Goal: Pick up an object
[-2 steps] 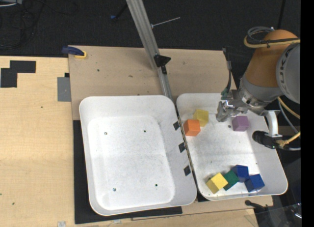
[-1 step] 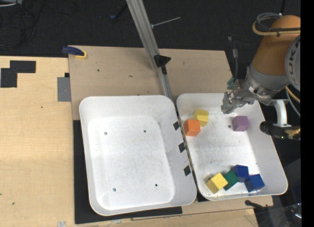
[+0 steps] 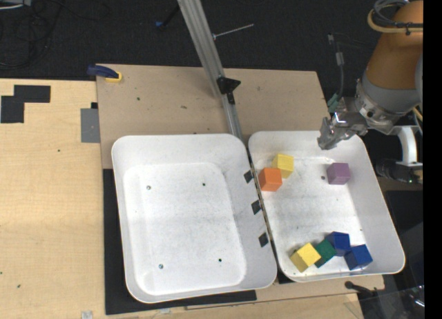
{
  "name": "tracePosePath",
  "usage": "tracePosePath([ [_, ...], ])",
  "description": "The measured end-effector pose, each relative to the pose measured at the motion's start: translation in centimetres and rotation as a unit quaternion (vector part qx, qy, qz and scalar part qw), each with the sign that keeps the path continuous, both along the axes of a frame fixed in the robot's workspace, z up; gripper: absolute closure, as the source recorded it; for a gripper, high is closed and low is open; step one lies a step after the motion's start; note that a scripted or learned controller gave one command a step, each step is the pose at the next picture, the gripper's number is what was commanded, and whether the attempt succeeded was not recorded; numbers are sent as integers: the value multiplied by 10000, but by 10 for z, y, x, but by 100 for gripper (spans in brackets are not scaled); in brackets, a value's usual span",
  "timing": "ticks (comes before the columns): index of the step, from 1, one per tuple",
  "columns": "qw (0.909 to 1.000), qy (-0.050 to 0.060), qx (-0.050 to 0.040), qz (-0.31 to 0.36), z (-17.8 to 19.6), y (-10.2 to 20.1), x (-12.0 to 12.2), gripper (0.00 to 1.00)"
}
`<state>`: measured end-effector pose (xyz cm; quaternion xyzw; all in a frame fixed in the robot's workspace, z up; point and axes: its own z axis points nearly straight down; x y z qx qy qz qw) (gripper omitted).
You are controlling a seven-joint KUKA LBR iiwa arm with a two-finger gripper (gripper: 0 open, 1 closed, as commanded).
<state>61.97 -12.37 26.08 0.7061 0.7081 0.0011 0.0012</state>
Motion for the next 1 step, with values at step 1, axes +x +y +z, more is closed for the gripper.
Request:
tracePosePath([
  [1, 10000, 36, 11, 4, -8, 48, -2, 100],
])
